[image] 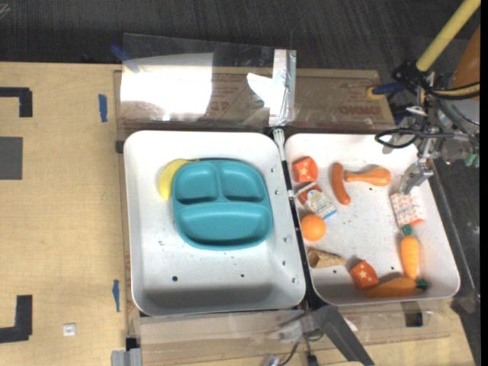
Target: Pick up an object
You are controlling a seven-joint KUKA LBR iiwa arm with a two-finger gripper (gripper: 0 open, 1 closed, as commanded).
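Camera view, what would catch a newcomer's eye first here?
The teal divided plate stands out, lying in the left bin with a yellow thing peeking from under its far-left edge. Next, orange toy foods scattered in the right bin, including a carrot by its right wall.

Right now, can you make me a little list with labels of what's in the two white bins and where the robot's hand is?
left bin: a teal divided plate lying flat, with a yellow thing peeking out from under its left edge
right bin: toy foods, among them an orange ball, a sausage, a drumstick and a carrot
gripper: over the right bin's upper right corner, above a small packet
holding anything: nothing seen held
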